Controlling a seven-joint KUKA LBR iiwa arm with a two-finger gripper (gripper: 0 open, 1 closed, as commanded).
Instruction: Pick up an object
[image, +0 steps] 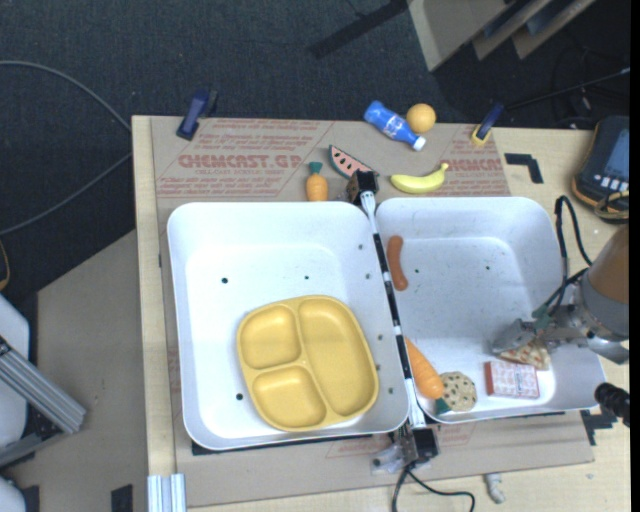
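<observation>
The thing we take to be the target is the pizza slice, a flat toy wedge lying on the floor of the right bin, and the pincer sits directly over it, its tip low and touching or nearly touching the slice's upper edge. We cannot tell whether the pincer is spread or pressed together, because the metal parts blur into the slice beneath them, so we would not call the slice held. Just below the pincer lies a red-and-white packet, close enough that a flat grab might catch it as well. Further to the pincer's left are a cookie and a carrot, both pushed against the bin's left wall, and up beyond them a sausage rests by the same wall. Well off to the left, the left bin carries a yellow divided plate. Above both bins, on the bare counter, a banana, a bottle, an orange, a watermelon wedge and a small carrot lie out of play. We judge the arm comes in low because a thin slice needs a grip near the floor.
</observation>
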